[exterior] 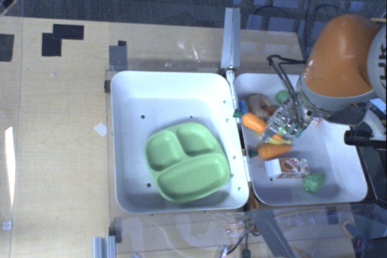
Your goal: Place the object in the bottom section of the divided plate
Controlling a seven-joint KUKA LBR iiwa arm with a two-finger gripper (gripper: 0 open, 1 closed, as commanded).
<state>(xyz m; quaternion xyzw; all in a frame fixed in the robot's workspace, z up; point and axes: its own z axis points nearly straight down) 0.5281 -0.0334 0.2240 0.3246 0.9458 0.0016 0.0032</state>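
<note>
A pale wooden bench (54, 130) carries black square marks at its far left, with grey ribbed flooring beyond its top edge. The left shallow white bin (130, 99) holds a light green plastic divided plate (187, 161), glossy, with two small sections above and one wide bottom section nearest the camera. In the right shallow white bin (344, 184) lie an orange carrot-shaped toy (254, 122), a second orange piece (272, 151), a small printed carton (289, 167) and a green round toy (314, 182). The two-finger gripper (285, 125) hangs over these items, between the orange pieces; whether it grips anything, I cannot tell.
</note>
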